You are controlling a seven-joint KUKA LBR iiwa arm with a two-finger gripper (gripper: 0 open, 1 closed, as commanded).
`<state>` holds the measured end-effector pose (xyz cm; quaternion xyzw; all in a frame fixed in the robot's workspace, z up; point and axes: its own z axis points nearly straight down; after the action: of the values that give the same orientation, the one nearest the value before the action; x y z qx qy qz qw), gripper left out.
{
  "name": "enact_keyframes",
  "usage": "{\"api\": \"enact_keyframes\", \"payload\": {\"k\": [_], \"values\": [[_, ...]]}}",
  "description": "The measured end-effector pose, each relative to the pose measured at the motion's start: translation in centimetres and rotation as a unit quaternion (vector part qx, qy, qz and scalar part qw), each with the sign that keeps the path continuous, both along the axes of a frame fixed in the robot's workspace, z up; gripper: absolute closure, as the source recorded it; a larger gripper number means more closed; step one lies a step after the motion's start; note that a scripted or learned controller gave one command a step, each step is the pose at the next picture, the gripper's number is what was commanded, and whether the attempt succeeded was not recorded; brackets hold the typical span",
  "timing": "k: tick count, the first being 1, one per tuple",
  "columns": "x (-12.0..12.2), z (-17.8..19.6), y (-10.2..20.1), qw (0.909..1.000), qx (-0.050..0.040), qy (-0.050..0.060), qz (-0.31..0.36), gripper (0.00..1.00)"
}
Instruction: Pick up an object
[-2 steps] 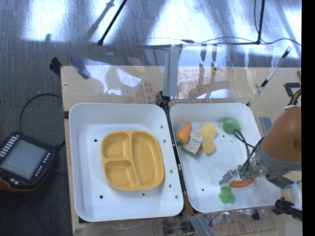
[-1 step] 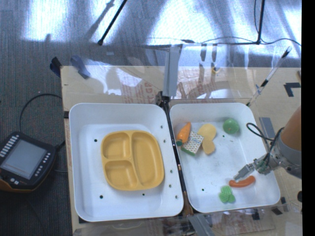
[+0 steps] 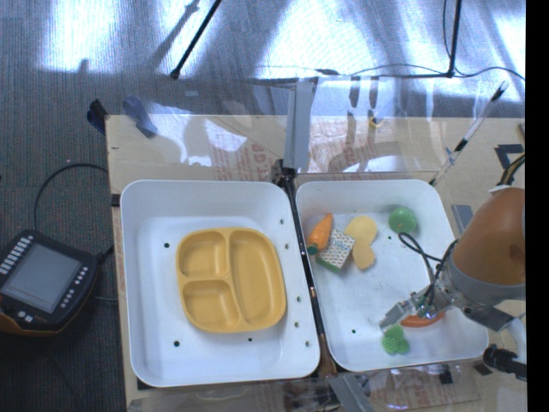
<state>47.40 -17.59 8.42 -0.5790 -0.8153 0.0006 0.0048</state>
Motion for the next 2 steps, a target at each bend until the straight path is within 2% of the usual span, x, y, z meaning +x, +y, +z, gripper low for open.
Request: {"api": "enact_keyframes", "payload": {"k": [1,2], "values": [[0.0,1.0,-0.1,1.0,0.0001,-0.001,-0.003,1.0],[8.8,0.2,0.2,0.9995,-0.0017,-0.003,-0.031,1.0]]}}
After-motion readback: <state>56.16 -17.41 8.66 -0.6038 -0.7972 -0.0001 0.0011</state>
